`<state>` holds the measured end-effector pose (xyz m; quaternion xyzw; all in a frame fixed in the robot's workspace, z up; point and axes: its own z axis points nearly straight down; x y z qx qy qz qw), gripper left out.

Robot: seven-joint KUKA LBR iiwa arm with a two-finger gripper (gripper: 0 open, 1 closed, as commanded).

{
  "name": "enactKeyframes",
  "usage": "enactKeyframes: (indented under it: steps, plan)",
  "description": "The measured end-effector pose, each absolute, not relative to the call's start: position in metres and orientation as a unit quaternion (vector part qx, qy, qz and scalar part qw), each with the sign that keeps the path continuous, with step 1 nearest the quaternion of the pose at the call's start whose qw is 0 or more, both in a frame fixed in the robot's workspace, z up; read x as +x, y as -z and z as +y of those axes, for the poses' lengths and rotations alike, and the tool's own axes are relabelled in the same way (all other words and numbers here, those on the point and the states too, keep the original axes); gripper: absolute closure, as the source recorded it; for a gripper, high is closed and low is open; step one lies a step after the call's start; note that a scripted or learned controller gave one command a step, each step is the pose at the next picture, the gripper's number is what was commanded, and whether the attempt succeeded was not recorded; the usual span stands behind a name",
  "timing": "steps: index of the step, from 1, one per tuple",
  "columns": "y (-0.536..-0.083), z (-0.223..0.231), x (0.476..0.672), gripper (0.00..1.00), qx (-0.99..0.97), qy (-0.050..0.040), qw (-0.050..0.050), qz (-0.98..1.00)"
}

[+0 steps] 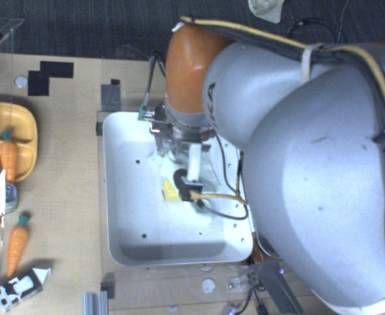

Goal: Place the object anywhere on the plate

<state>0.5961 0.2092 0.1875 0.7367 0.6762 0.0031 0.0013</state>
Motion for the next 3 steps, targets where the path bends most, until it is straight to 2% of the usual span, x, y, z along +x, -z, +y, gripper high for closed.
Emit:
enactKeyframes:
  steps: [1, 2, 3]
  plan:
    - [-0.243, 0.153, 0.618, 1.0, 0.88, -0.0028, 0.001, 0.475]
    - [-0.103, 0.219, 0.615, 1.0, 0.879, -0.0019, 0.0, 0.477]
    - [-0.193, 0.194, 0.551, 1.0, 0.745, -0.0028, 0.001, 0.667]
